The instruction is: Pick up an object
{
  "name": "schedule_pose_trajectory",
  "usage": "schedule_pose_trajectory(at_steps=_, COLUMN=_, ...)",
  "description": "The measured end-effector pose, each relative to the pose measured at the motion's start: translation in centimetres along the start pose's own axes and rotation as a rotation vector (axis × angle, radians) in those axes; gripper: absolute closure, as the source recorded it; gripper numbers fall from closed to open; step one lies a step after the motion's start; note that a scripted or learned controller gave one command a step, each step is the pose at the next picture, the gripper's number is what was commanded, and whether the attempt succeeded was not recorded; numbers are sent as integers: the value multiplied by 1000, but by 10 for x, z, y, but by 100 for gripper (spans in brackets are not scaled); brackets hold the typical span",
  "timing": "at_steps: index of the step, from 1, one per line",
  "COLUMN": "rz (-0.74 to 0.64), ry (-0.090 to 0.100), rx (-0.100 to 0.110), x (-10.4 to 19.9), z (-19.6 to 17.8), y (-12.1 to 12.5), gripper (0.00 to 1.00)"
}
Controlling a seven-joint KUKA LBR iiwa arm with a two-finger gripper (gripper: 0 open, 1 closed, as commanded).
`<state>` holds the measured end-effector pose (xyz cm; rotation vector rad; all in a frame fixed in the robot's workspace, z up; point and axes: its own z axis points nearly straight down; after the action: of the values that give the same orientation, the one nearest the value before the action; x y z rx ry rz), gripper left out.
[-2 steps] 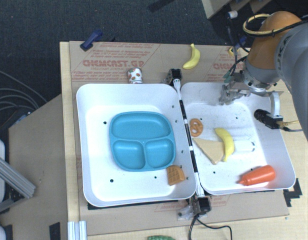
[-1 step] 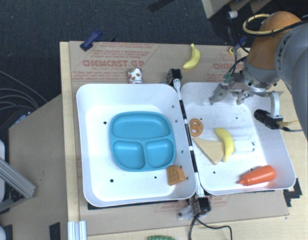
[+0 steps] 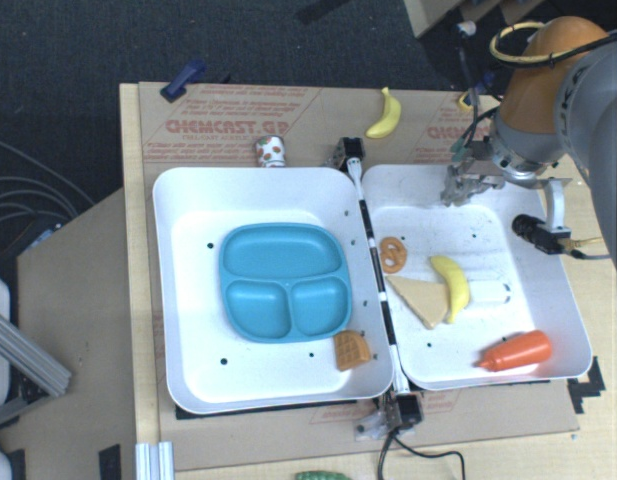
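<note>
To my left, the blue tray and cracker sit in the left bin. The right bin holds pretzel, cheese wedge, banana and carrot, all untouched. My fingers hover at its far edge; I cannot tell their opening. Nothing picked yet.

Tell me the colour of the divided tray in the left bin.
Light blue; the divided tray shows plainly in the camera view, lying in the white left bin.

Banana, pretzel, cheese wedge, carrot: right bin.
</note>
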<state>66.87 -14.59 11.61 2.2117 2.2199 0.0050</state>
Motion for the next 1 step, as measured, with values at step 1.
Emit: schedule_pose_trajectory(at_steps=1, rz=0, ry=0, rx=0, x=0, z=0, y=0, gripper=0)
